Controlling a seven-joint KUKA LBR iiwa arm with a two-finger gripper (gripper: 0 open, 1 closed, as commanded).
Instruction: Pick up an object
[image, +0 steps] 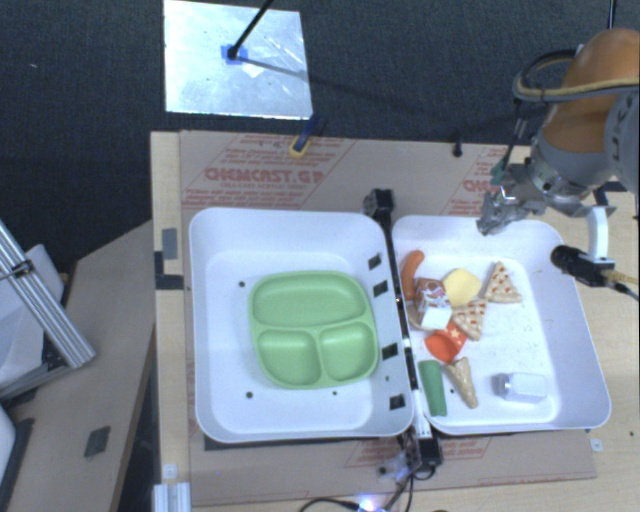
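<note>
Your gripper (494, 222) sits over the right bin's (570, 330) far rim, nothing visibly in it; can't tell its state. Pickable stuff is clustered by that bin's left wall: yellow piece (461, 287), pizza slice (501, 284), green cylinder (433, 388), grey block (521, 386) apart. Green divided plate (312, 329) fills the left bin (220, 260).

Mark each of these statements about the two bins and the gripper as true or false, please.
1. The green divided plate lies in the left bin. True.
2. The gripper is touching the pizza slice. False: it hovers at the right bin's far edge, apart from the slice.
3. The toy food lies piled in the left bin. False: it lies in the right bin.
4. A small white block lies apart from the other items, near the right bin's near corner. True.
5. The green cylinder lies near the divider between the bins. True.
</note>
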